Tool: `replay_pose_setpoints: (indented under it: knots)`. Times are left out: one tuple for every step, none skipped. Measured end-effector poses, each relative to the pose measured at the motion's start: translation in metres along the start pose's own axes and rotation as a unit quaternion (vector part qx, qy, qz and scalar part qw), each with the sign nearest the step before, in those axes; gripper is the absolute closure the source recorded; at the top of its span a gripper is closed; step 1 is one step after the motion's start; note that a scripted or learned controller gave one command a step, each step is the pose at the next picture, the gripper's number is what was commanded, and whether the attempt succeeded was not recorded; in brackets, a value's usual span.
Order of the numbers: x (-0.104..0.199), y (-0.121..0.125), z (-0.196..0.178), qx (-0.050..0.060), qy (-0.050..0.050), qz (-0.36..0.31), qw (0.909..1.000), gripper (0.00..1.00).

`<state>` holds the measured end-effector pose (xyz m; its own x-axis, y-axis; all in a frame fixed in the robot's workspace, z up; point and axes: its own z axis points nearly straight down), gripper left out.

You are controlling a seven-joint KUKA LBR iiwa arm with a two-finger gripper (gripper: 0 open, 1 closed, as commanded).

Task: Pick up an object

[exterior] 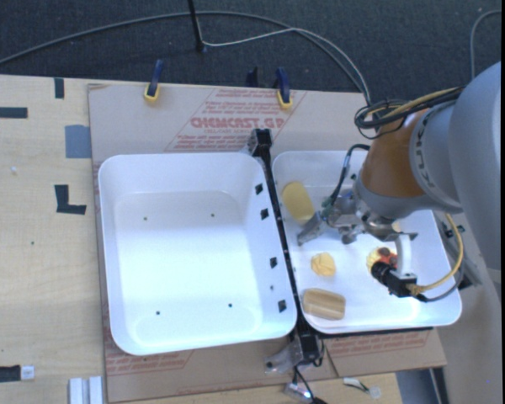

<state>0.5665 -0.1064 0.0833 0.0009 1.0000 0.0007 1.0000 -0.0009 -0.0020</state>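
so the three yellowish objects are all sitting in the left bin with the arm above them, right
Not quite: the camera view shows the three yellowish objects in the right bin, not the left bin. The arm is above them, as you said.

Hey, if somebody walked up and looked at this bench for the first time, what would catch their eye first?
Probably the big grey arm with its orange band, reaching in from the right so its tool hangs over the right bin. Next, the yellowish things in that bin: a pale cylinder near the divider, a small round yellow piece and a tan block by the front edge.
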Motion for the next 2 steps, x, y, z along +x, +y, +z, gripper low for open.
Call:
replay_pose_setpoints:
  knots:
    - [0.011, 0.035, 0.001, 0.0, 0.0, -0.001, 1.0, 0.0]
    - [0.002, 0.1, 0.003, 0.004, 0.0, -0.001, 1.0, 0.0]
